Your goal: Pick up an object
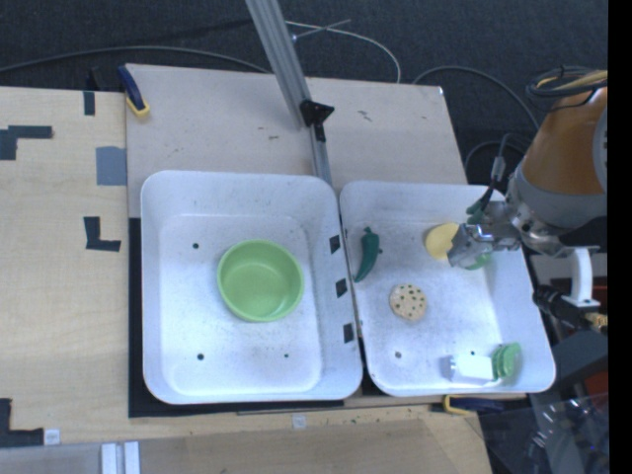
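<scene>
My gripper (467,252) hangs low over the right part of the right bin (434,378), just right of a yellow object (439,238) and touching or nearly touching it. A small pale green piece shows at the fingertips, and whether it is held is unclear. A dark green pepper-like object (367,253) lies near the bin's left wall. Near the bin's middle lies a round tan cookie (408,301). At the front right corner lies a white and green object (484,363).
The left bin (178,205) holds a light green bowl (260,279). A slanted metal pole (286,57) crosses the bench behind the bins. A blue and yellow clamp (133,92) sits at the back left. Cables trail on the dark floor.
</scene>
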You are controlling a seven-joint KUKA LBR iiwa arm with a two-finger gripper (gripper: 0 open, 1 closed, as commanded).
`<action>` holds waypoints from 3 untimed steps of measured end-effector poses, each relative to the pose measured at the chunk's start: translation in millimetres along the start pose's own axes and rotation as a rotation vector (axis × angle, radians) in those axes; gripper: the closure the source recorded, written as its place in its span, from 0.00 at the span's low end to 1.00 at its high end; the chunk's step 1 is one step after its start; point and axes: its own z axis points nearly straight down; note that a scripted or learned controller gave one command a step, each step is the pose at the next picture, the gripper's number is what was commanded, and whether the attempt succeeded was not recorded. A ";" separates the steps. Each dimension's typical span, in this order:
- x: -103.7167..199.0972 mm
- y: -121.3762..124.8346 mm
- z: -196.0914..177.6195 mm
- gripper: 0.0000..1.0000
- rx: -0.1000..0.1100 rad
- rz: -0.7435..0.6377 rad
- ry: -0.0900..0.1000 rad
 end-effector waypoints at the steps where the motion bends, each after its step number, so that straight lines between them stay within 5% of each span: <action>1: 0.2 0.7 -23.5 1.00 0.002 0.001 0.001; 3: 98.0 48.7 -18.1 1.00 0.004 -0.004 0.003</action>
